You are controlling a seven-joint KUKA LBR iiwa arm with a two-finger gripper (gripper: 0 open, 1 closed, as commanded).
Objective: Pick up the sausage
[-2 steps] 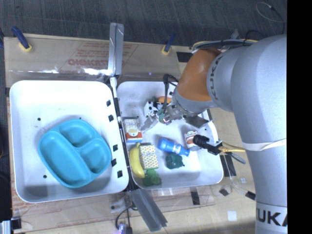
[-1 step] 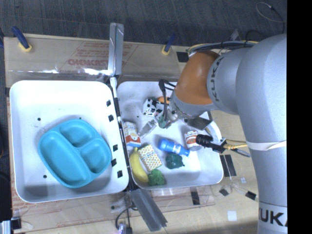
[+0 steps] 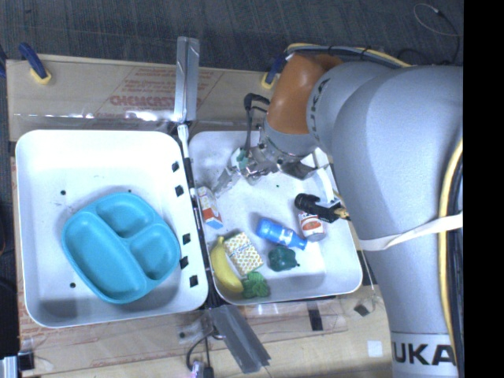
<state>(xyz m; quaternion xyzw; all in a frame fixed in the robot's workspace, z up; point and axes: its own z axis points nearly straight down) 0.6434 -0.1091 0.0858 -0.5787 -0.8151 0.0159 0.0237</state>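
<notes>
Big grey arm looms over the right shallow white bin. Gripper hangs low at the bin's upper left; open or closed, cannot tell. Sausage, probably the small reddish-white piece by the left wall, just beside the gripper. Likely light, smooth, apt to roll; take it across the middle.

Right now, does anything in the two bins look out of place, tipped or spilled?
Nothing looks spilled or broken. The blue divided plate sits at a slant in the left bin. The right bin holds a loose jumble of small things, with the banana by its left wall.
</notes>
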